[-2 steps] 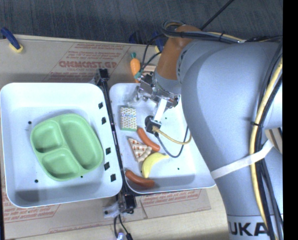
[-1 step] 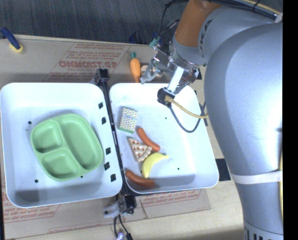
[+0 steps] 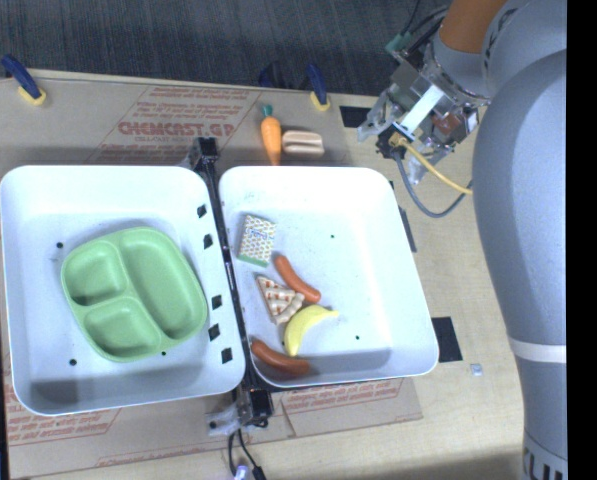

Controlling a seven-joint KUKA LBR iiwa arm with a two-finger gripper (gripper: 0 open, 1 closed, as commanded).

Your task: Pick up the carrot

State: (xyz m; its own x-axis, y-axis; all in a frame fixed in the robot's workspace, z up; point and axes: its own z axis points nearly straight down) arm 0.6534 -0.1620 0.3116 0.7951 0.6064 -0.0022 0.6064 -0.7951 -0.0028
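Camera view shows me the carrot (image 3: pixel 270 138) lying outside the bins at 12 o'clock, touching a little bun (image 3: pixel 302 144). My pincer (image 3: pixel 398 128) hangs at 2 o'clock — I cannot tell its opening. It might grab the bun instead.

There are two white bins (image 3: pixel 38 388), one green divided plate (image 3: pixel 133 293) and one carrot (image 3: pixel 270 136). Two sausages (image 3: pixel 296 279), one banana (image 3: pixel 304 325), one pizza slice (image 3: pixel 275 296), one cracker (image 3: pixel 257 239) and one bun (image 3: pixel 302 144).

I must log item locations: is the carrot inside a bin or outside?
Outside. The carrot lies on the cardboard beyond the right bin far rim, beside a small bun-like toy.
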